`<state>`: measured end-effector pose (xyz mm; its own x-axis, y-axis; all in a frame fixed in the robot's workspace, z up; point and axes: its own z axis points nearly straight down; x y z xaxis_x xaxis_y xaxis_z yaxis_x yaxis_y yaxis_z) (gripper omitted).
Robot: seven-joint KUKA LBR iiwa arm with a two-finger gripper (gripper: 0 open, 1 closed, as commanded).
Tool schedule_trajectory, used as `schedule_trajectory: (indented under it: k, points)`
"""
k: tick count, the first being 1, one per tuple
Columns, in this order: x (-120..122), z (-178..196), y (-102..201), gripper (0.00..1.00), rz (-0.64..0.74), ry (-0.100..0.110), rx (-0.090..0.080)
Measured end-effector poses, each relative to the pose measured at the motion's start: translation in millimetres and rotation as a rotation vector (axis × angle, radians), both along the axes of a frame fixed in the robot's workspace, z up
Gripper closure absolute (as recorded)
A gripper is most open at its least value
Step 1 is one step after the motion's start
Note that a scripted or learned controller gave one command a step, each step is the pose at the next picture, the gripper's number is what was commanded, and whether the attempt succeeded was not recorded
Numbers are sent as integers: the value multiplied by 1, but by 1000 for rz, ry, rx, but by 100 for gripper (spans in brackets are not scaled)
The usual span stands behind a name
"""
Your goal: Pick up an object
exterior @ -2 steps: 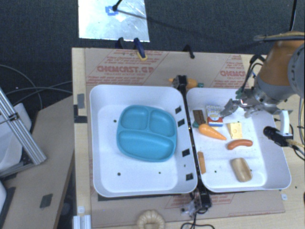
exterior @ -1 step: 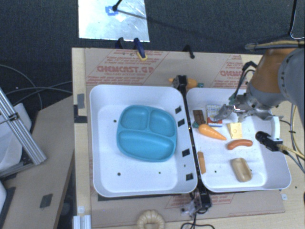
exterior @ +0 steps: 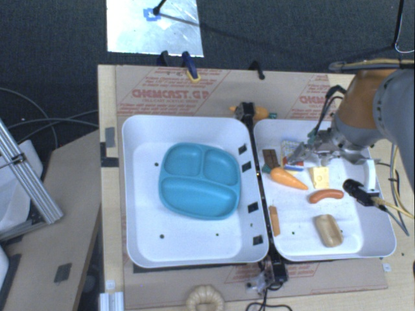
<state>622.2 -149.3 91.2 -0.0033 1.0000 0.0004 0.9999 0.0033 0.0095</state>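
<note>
Arm: seen entering from the right, grey with an orange band (exterior: 363, 102), bent down over the right bin (exterior: 382, 235).
Gripper: the gripper (exterior: 303, 153) is placed low over the upper left part of the right bin, just above the carrot (exterior: 288, 178) and beside the cheese (exterior: 318, 175).
Fingers: their state cannot be told; the tips are lost against a small clutter of items, and no object is seen clearly between them.
Right bin: a carrot, a yellow cheese piece, a sausage (exterior: 325, 195), a bread roll (exterior: 328, 230), a thin orange stick (exterior: 274, 219) and a brown bar (exterior: 270, 157) are spread across the floor; a small red and blue item (exterior: 293, 167) lies right under the gripper, too small to be named.
Left bin: a blue sectioned plate (exterior: 200, 180) is laid in the middle of the left bin (exterior: 139, 238).
Tabletop: both bins are set on a printed board (exterior: 172, 92); a yellow object (exterior: 260, 113) is lodged behind the bins' joint.
Candidate object: the items nearest the gripper are judged likeliest, namely the small red and blue one or the carrot; which is meant cannot be told.
Progress: nothing is seen lifted, and every item is seen resting on the bin floor; the reach is judged done or nearly so.
Left to do: a firm grip has to be made and the object raised clear of the bin.
Risk: neighbouring items are packed close, so one may be nudged or a grasp missed.
</note>
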Motion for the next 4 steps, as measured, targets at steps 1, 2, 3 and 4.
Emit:
schedule_trajectory:
  k: [1, 2, 3, 4]
  points:
    - [2, 13, -1, 100, 0, -10, -4]
    - [-3, 72, -8, 100, -4, 2, -2]
    - [0, 138, -9, 100, 1, 0, -3]
    - [1, 134, -9, 100, 1, 6, -2]
